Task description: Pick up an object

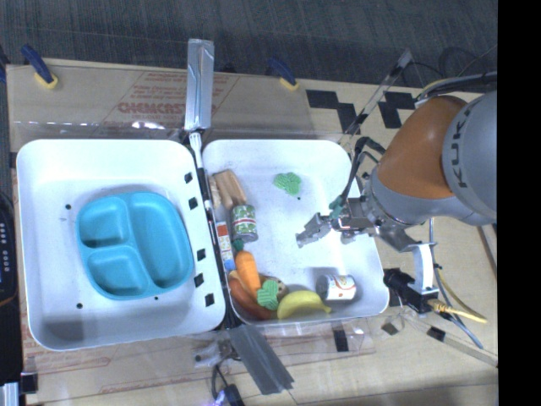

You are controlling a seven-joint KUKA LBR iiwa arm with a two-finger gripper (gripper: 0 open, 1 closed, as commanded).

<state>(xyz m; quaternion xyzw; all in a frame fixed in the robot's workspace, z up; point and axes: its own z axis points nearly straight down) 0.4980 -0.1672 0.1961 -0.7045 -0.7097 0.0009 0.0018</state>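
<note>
Hovering over white bin (270, 155), claw (306, 235), brown bench (152, 91), dark floor (127, 7)

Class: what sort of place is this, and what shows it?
Probably a robotics lab: a robot arm reaches over the right bin, where a banana and a carrot lie.

Items I log from my screen, aside from the job:
- Left bin (46, 311): white, shallow.
- Tray (133, 244): blue, three compartments, lying flat in the middle of the left bin.
- Right bin (325, 163): white, side by side with the left one.
- Metal bar (199, 83): at the seam between the bins, far side.
- Clamps (38, 66) (281, 72): blue, two, on the bench's (101, 91) far edge.
- Red lettering (152, 101): on the bench behind the left bin.
</note>
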